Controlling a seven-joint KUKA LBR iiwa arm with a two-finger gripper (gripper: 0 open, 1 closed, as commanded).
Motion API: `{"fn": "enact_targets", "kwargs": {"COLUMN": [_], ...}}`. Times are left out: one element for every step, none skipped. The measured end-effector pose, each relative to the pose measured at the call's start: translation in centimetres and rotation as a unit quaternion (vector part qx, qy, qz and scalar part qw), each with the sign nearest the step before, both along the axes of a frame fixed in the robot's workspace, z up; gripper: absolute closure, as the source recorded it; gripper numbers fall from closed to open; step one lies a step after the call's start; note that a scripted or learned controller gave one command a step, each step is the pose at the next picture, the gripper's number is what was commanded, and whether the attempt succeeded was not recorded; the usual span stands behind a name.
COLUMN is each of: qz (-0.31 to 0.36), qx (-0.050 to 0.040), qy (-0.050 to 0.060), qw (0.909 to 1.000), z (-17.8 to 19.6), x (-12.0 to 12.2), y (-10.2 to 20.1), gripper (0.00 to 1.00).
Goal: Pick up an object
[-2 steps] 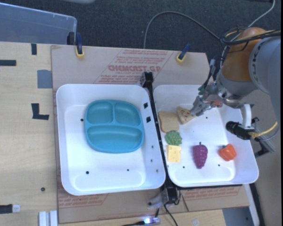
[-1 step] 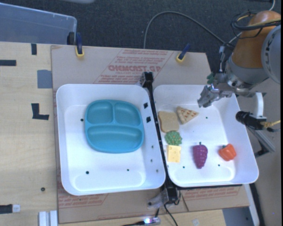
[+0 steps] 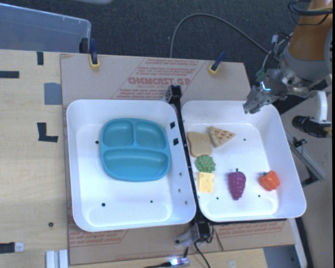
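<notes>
The right bin (image 3: 285, 144) holds a toast slice (image 3: 199, 143), a pizza wedge (image 3: 220, 135), a green broccoli piece (image 3: 205, 163), a yellow cheese square (image 3: 205, 182), a purple grape bunch (image 3: 237, 184) and a red-orange pepper (image 3: 269, 180). My gripper (image 3: 253, 105) hangs over the bin's far right corner, above and apart from all of them. Nothing shows between its fingers.
The left bin (image 3: 84, 205) contains a blue divided plate (image 3: 135, 149). A clamp (image 3: 173, 94) sits where the bins meet at the back. A cable arcs behind the bins, and a yellow-blue clip (image 3: 94, 58) stands at the board's far edge.
</notes>
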State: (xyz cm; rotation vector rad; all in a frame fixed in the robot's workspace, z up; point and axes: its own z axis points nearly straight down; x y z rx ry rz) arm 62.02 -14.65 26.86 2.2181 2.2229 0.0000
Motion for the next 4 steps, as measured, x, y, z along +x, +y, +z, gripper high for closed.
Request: {"fn": "enact_targets", "kwargs": {"qz": [0.002, 0.002, 0.002, 0.003], "qx": [0.0014, 0.0010, 0.0006, 0.0006], "qy": [0.004, 0.004, 0.005, 0.004], "qw": [1.0000, 1.0000, 1.0000, 1.0000], "z": [0.0, -0.3, -2.5, -2.8], "x": [-0.9, -2.1, -3.1, -4.0], "y": [5.3, 10.8, 15.2, 21.4], "gripper": [1.00, 1.00, 1.00, 1.00]}}
